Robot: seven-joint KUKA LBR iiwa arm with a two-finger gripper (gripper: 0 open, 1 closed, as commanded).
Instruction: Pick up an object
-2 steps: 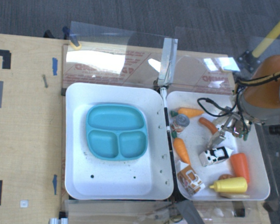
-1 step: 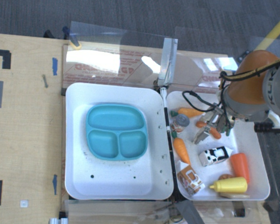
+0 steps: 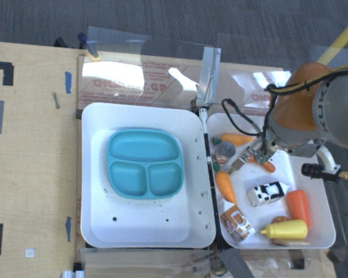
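Yellow bottle (image 3: 286, 230): it is lying on its side at the near edge of the right bin (image 3: 324, 238), close to the near right corner.
Brown and white box (image 3: 237, 223): it is sitting by the near left corner of the right bin, a little apart from the yellow bottle.
Red-orange tube (image 3: 300, 206): it is lying just behind the yellow bottle, near the right edge of the bin.
Black and white box (image 3: 267, 193): it is sitting in the middle of the right bin, beside the red-orange tube.
Big carrot (image 3: 225, 186): it is lying along the left edge of the right bin, pointing toward the near side.
Blue plate (image 3: 145, 163): it is sitting in the middle of the left bin (image 3: 91, 219), and it is showing three parts.
Gripper (image 3: 251, 157): it is hanging low over the far left part of the right bin, and it is not holding anything that I can see. I cannot tell if it is spread wide or pinched together.
Small orange piece (image 3: 267, 166): it is lying right beside the gripper, on its right.
Grey round thing (image 3: 224, 149): it is sitting by the left edge, just left of the gripper.
Far carrot (image 3: 238, 140): it is lying near the far edge of the right bin.
Arm (image 3: 318, 110): it is reaching in over the far right corner.
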